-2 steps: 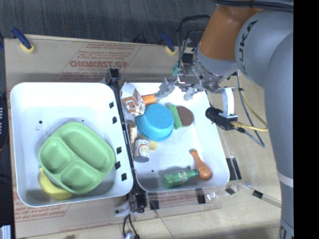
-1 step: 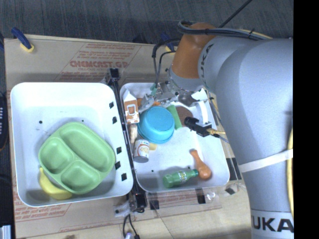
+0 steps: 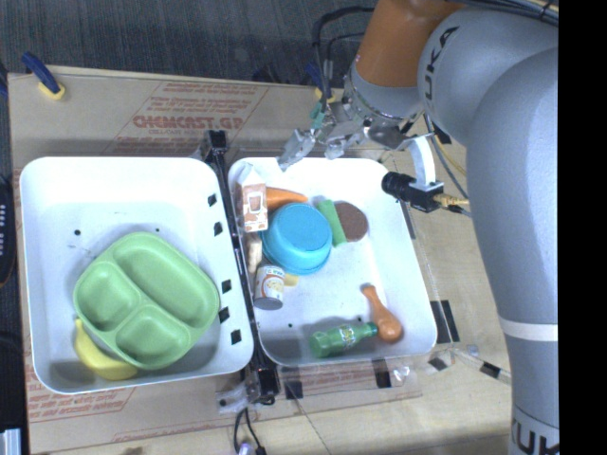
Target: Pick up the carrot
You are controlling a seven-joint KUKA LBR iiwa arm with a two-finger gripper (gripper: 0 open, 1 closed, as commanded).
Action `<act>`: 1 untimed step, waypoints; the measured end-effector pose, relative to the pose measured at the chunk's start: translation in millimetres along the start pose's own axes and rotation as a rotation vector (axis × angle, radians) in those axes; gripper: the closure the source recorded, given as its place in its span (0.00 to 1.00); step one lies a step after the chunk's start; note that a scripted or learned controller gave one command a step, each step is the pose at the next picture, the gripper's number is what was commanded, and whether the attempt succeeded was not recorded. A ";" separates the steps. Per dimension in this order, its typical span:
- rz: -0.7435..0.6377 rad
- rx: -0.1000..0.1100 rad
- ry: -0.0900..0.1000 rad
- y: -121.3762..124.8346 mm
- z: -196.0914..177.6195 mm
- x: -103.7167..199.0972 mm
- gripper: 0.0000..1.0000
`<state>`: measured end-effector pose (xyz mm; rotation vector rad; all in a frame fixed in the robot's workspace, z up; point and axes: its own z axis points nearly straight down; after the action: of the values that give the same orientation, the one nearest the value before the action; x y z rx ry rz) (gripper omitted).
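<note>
Carrot [image 3: 285, 197] pickup looks barely begun: the carrot lies in the right bin [image 3: 417, 282] at its far edge, tucked behind the blue bowl [image 3: 298, 238] beside a small carton [image 3: 253, 207], while the gripper [image 3: 308, 143] hovers above that edge, jaws spread and holding nothing.

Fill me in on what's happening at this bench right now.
A grey KUKA arm with an orange band reaches in from the right, its gripper poised above the far edge of the right bin. It holds nothing. The carrot it is after lies near the bin's far left corner, partly tucked behind a blue bowl. A green bottle, a small can and other items share that bin. The left bin holds a green divided plate.
</note>
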<state>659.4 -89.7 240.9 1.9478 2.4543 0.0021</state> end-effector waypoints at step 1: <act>0.030 0.025 0.006 -13.9 150.5 -25.9 0.00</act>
<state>652.8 -118.7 90.5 1.9974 2.4399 -0.0227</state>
